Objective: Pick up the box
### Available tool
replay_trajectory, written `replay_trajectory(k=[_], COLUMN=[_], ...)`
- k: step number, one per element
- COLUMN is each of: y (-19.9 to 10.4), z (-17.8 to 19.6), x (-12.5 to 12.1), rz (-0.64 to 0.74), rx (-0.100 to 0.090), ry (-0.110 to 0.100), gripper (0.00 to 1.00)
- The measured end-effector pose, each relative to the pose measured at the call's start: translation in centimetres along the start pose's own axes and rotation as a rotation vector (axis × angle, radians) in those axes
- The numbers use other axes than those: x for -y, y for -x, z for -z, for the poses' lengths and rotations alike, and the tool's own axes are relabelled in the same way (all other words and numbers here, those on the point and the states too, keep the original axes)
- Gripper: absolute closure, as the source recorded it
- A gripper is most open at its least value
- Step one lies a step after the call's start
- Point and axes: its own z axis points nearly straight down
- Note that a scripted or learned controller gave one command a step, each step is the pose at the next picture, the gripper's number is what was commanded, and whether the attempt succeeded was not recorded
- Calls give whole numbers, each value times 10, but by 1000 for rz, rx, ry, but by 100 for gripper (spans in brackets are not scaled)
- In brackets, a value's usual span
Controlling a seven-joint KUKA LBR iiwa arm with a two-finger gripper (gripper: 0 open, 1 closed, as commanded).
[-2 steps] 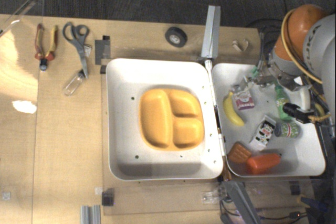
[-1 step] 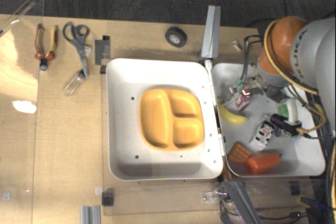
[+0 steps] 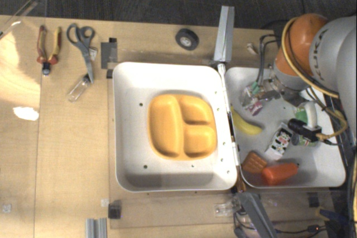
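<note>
The box is small and white with dark and coloured print. It lies tilted on the floor of the right bin, near the middle. My gripper hangs over the back left part of that bin, up and to the left of the box and apart from it. Nothing shows between its tips. The grey arm with its orange band reaches in from the right.
A yellow banana lies by the right bin's left wall. An orange-brown block and a red-orange piece sit at the front. A green and white object is right of the box. The left bin holds a yellow divided tray.
</note>
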Motion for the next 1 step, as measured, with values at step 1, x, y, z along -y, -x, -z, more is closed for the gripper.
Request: replay_trajectory(k=[1], y=[-68], z=[116], x=[-17], rz=[-140], rx=[-10], ry=[-18], gripper=[100])
